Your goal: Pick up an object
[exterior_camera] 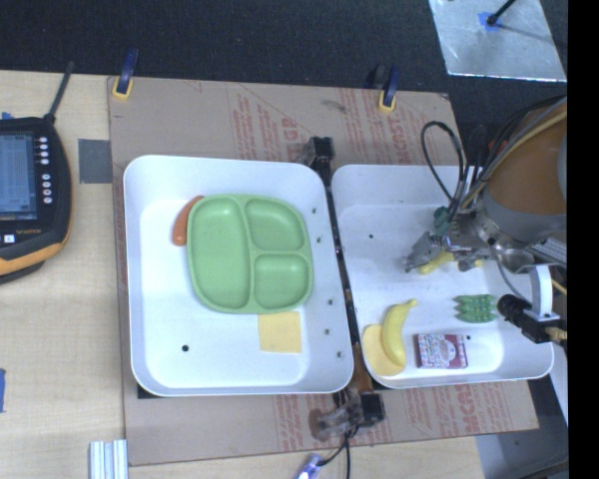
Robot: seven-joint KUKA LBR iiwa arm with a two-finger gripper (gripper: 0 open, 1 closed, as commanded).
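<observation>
My gripper [426,257] hangs low over the middle of the right bin [379,193], reaching in from the right. A small yellow piece [434,264] shows right at its tip; I cannot make out whether it is gripped. Along that bin's front lie a banana [396,322] on a yellow round piece [376,355], a red and white packet [440,350] and a green ridged object [474,308]. The left bin [150,267] holds a green divided plate [250,252], an orange-red item [181,224] poking out from under its left edge, and a yellow square slice [281,332].
Black cables [449,168] loop over the right bin's far side above the gripper. A teach pendant [15,198] rests on the bench at far left. Clamps [384,88] pin the cardboard under the bins.
</observation>
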